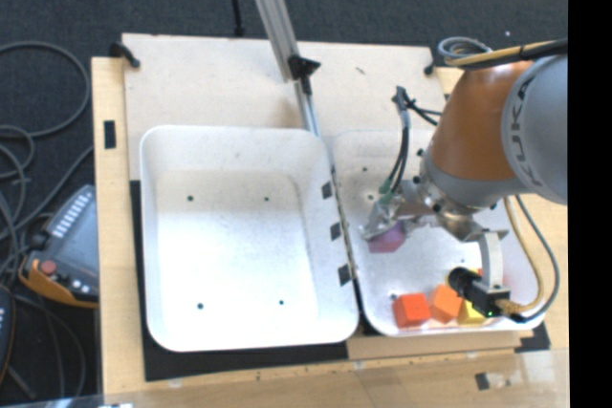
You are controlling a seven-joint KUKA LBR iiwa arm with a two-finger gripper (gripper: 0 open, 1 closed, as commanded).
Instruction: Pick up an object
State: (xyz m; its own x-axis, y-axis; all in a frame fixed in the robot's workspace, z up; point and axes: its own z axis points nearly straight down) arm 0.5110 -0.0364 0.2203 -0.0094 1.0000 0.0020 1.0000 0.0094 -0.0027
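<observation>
Reaching in from the right, grey arm (497, 143) with orange band, jaws low over the right bin (368, 169); gripper (390, 223) meets a purple block (386, 241), spread or pinching cannot be told. Near the bin's front wall: red-orange block (412, 310), orange block (446, 303), yellow block (472, 311), side by side. Left bin (172, 158) alongside on the bench (191, 76).

— What's the bench (210, 81) like?
— Pale wood, set on dark carpet.
— And on it?
— Two shallow white bins, touching: the left bin (239, 234) and the right bin (368, 158). A slanted metal rail (273, 5) crosses above.
</observation>
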